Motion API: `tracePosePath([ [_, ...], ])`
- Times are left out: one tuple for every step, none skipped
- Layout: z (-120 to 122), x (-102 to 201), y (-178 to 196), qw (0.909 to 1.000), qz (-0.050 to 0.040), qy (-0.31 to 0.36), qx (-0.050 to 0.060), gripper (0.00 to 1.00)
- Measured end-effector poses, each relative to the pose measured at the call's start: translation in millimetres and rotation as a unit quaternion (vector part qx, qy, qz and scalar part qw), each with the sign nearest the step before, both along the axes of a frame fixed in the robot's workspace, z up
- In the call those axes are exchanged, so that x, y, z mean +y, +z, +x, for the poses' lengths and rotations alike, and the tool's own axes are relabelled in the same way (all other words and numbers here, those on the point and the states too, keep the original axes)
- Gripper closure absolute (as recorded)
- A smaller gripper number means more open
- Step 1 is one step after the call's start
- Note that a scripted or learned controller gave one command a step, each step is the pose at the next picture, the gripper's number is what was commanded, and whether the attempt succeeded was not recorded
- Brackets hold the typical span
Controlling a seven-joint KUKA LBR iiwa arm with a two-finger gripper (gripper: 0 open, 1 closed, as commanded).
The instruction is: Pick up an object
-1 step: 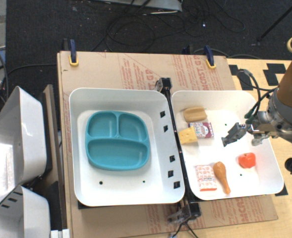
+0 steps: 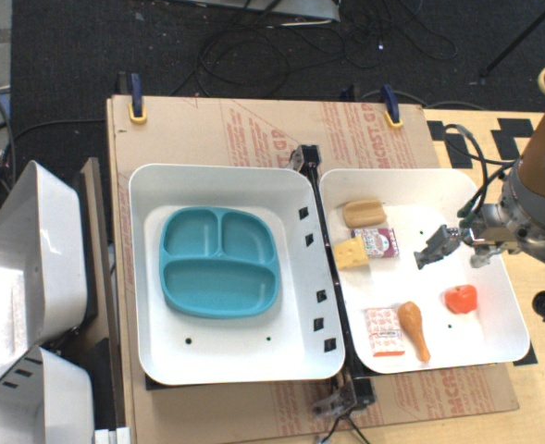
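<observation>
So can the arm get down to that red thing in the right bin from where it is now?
Probably yes. The gripper hangs above the right bin, and the red object lies alone on bare floor just below it in the view, nothing over it.

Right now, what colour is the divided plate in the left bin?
Teal blue, the divided plate shows plainly in the camera view.

Right bin [image 2: 494, 336]: end effector [image 2: 436, 246] above its floor, nothing between the fingers. Just left of it, purple packet [image 2: 378, 242], cheese wedge [image 2: 351, 253], bread roll [image 2: 364, 214]. Below it, red tomato [image 2: 461, 299], drumstick [image 2: 414, 328], white sachet [image 2: 384, 331]. Far left, blue divided plate [image 2: 219, 262] in left bin [image 2: 152, 340].
</observation>
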State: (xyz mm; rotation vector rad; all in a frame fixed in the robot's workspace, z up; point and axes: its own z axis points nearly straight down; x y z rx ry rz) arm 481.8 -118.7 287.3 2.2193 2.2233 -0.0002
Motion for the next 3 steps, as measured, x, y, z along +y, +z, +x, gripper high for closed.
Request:
tracePosePath([
  [-2.4,-2.5,-63.7,1.0,0.0007,-0.002,0.003,0.0],
  [5.1,-8.1,-116.2,1.0,0.0006,-0.002,0.003,0.0],
  [0.7,-7.6,-160.1,1.0,0.0008,-0.002,0.003,0.0],
])
